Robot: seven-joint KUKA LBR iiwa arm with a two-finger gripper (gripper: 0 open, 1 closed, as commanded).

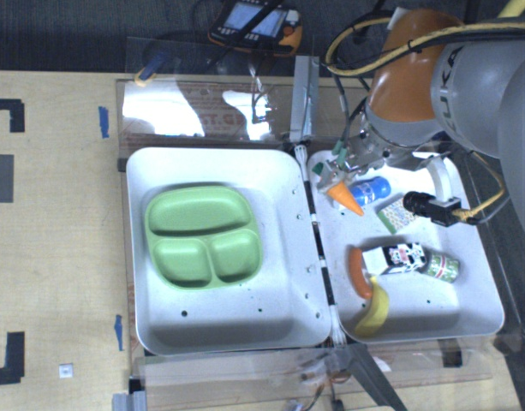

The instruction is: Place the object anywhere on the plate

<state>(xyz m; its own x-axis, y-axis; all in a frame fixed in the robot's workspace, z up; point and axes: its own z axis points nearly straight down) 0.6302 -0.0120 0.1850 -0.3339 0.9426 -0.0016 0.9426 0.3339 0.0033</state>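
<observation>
Beside the green three-compartment plastic plate (pixel 202 234), in the neighbouring bin, the gripper (pixel 341 171) hovers at a small orange cone-shaped toy (pixel 343 197), apparently touching it; jaw state indiscernible

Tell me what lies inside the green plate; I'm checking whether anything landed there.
The green plate in the left bin shows three bare compartments with nothing in them. No part is covered.

Two bins side by side, plate in the left, objects in the right

The plate (pixel 204 234) is set in the left bin (pixel 159 319); in the right bin (pixel 476 311), a carrot (pixel 342 196) and bottle (pixel 371 191) are found at the back, a banana (pixel 372 310) at the front, with the gripper (pixel 343 165) placed over the carrot
</observation>
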